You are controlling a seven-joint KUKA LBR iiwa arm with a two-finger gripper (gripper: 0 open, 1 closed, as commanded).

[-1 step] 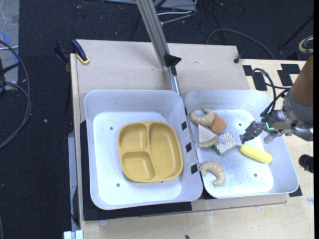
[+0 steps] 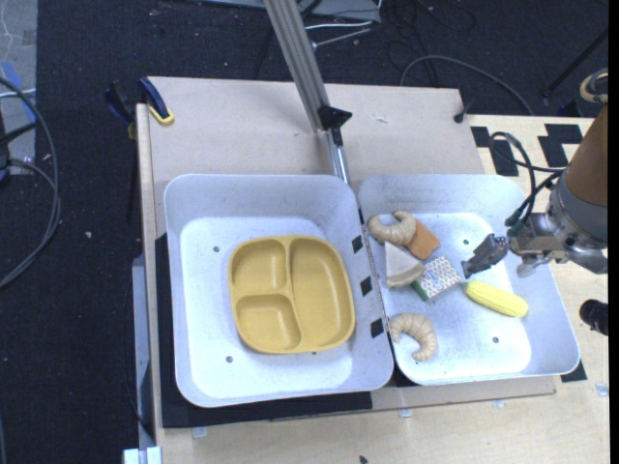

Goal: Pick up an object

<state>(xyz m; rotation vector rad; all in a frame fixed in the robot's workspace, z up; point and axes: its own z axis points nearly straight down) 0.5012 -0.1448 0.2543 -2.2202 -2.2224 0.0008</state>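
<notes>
One smooth yellow plastic corn cob (image 2: 497, 300) lies just below the dark two-finger gripper (image 2: 481, 259) — light, rigid, slippery; pinch across its middle. Claw state — cannot tell.

The divided tray (image 2: 290, 293) looked like smooth matt yellow plastic. Both white bins (image 2: 193, 259) had a dull, faintly speckled plastic finish. The corn cob (image 2: 497, 299) beside the end effector (image 2: 481, 259) was glossy yellow plastic. The bench (image 2: 242, 124) seemed pale, matt wood. The pole (image 2: 295, 46) behind the bins shone like brushed metal.
</notes>
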